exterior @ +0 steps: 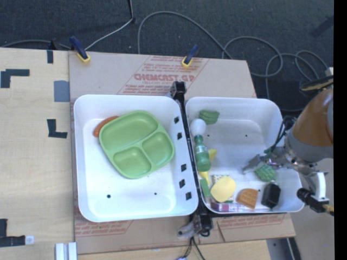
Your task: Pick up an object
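My gripper (261, 163) is low inside the right bin (238, 108), near its right wall, and the arm with its orange band (317, 122) comes in from the right. A small bumpy green object (265, 173) lies right under the gripper's tip, touching it or nearly so. I cannot tell whether it is held. In front of it are a black block (270, 195), an orange wedge (248, 197) and a round yellow piece (223, 189).
Along the right bin's left wall lie a green bottle (201, 154), a white ball (198, 126) and a green leafy item (209, 116). The left bin (130, 202) holds a green divided plate (138, 143) over an orange item (103, 124). Cables run behind the bench.
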`<action>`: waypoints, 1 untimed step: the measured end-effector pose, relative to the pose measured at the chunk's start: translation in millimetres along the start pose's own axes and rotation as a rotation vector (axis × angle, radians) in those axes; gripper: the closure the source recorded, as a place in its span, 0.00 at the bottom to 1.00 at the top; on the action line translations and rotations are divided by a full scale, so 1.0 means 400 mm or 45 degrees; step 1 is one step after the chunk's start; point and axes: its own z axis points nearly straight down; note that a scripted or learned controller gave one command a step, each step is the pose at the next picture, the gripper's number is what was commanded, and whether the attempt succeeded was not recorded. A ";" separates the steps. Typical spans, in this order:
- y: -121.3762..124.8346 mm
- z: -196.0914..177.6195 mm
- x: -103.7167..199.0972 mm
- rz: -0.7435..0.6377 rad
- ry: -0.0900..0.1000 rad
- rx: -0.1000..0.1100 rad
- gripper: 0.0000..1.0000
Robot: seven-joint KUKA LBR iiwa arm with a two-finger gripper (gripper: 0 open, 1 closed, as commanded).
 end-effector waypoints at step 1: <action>0.004 -0.026 -0.006 0.001 -0.010 -0.010 1.00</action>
